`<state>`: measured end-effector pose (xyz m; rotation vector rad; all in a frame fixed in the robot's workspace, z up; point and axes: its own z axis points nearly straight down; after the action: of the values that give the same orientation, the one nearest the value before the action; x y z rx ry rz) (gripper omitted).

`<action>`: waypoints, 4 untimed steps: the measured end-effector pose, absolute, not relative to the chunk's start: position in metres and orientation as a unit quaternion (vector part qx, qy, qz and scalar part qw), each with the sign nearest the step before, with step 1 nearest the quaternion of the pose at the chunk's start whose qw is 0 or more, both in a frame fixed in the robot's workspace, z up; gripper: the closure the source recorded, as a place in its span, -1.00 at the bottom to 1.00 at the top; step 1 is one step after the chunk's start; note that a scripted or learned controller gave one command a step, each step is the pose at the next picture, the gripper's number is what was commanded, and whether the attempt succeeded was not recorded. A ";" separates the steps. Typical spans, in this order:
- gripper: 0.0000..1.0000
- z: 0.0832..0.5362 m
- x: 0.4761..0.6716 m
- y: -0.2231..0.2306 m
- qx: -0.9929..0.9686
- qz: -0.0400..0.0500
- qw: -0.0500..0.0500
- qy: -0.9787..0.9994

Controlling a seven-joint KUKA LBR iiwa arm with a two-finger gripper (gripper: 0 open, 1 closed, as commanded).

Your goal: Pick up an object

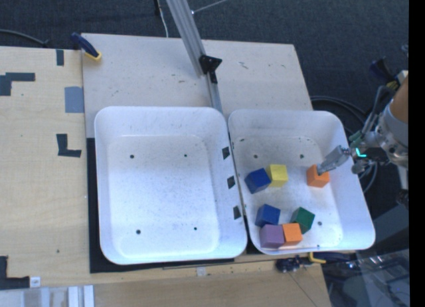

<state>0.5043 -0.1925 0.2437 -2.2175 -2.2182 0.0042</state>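
Note:
The right bin point(332, 123) holds several small blocks. An orange block point(317, 178) lies near its right wall, and my gripper point(328, 164) reaches in from the right, its tip right at that block's upper right corner. Whether it touches the block is unclear. A blue block point(257, 180) and a yellow block point(279, 174) sit side by side in the middle. Toward the front lie another blue block point(267, 214), a green block point(303, 219), a purple block point(271, 236) and a second orange block point(292, 232).
The left bin point(106, 126) stands beside the right one, their rims meeting at the centre. A slanted metal rail point(186, 23) runs down to a black bracket point(210, 64) behind the bins. Cables hang near the arm at the right.

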 end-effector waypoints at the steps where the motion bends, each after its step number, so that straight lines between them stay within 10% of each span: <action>1: -1.00 0.246 0.505 -0.193 -0.707 0.000 0.001 -0.708; 4: -1.00 0.090 0.501 -0.191 -0.707 0.001 0.001 -0.708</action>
<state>0.5005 -0.1908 0.0902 -2.2182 -2.2207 0.0045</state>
